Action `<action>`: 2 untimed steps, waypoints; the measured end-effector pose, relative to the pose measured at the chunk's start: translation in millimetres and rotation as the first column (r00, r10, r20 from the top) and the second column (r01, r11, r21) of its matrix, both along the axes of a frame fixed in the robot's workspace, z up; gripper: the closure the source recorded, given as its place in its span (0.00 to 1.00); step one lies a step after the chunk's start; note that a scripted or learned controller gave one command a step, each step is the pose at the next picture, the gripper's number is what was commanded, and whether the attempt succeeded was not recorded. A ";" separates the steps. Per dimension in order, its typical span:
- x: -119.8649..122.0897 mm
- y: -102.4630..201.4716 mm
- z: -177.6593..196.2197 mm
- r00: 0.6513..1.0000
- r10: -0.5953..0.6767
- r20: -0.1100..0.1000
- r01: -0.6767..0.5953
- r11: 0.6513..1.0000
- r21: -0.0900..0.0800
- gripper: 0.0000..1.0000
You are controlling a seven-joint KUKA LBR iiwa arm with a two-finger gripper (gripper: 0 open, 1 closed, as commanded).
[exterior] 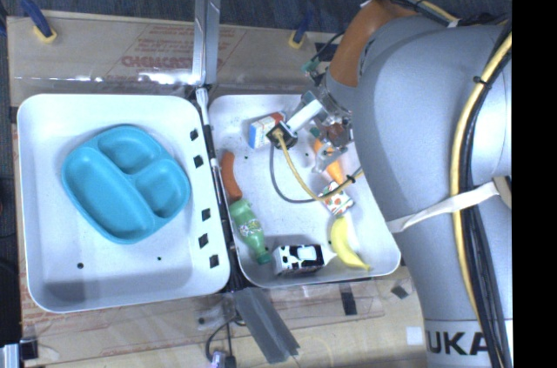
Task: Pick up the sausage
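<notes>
The sausage (229, 173) is a short orange-brown link lying against the left wall of the right bin (376, 218), pointing front to back. My gripper (329, 134) hangs over the back right part of that bin, well to the right of the sausage and apart from it. A yellow cable loops from the wrist down across the bin floor. Nothing can be made out in the gripper.
A green bottle (248, 230) lies just in front of the sausage. Also in the right bin are a blue and white carton (261, 130), a banana (345, 244), a black and white box (300, 257) and a small orange item (333, 171). The left bin (43, 270) holds a blue divided plate (126, 182).
</notes>
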State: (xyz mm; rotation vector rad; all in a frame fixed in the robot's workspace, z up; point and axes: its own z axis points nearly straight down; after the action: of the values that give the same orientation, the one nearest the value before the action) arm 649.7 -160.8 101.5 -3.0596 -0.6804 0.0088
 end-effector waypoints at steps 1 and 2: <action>-19.4 -29.9 -10.1 0.981 -0.193 0.000 0.193 0.981 -0.002 0.00; -0.9 -44.2 -9.2 0.987 -0.159 0.003 0.159 0.987 0.000 0.00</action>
State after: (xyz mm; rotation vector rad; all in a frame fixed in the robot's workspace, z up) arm 648.8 -205.0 92.3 -3.1040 -0.4346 0.0032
